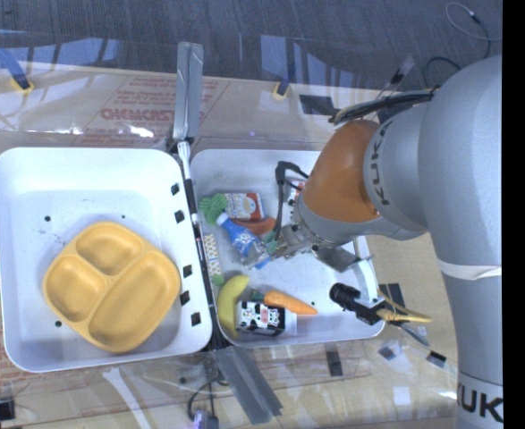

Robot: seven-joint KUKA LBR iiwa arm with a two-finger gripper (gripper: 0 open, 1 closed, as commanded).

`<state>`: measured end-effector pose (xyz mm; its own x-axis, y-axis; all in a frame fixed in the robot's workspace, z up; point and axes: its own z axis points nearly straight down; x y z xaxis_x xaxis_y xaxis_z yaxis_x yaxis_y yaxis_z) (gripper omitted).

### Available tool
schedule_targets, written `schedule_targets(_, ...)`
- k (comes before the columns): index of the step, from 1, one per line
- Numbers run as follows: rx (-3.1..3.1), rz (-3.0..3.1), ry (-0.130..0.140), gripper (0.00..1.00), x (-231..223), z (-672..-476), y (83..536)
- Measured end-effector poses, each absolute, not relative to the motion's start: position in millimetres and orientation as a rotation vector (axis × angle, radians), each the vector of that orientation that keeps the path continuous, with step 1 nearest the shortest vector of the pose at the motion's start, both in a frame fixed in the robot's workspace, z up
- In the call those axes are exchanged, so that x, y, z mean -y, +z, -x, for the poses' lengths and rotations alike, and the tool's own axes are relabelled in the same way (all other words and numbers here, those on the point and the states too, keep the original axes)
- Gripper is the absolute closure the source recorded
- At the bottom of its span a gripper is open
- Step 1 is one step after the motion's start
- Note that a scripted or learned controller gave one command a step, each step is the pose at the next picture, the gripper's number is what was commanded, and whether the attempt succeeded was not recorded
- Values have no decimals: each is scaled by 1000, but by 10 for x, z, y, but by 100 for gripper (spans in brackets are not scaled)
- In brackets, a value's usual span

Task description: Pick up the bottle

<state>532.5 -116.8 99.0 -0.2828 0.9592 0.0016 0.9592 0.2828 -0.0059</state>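
Under the arm (378,186), half-hidden bottle (244,239)

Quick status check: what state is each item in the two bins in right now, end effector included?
Yellow divided plate: lying flat in the left bin, compartments up.
Bottle: lying on its side in the right bin.
Carrot: lying flat.
Banana: lying by the divider.
Small carton: on its side.
End effector: low beside the bottle.
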Motion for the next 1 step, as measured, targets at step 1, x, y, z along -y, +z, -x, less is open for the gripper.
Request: schedule_targets(1,2231,2208,3,100,487,-4903,2590)
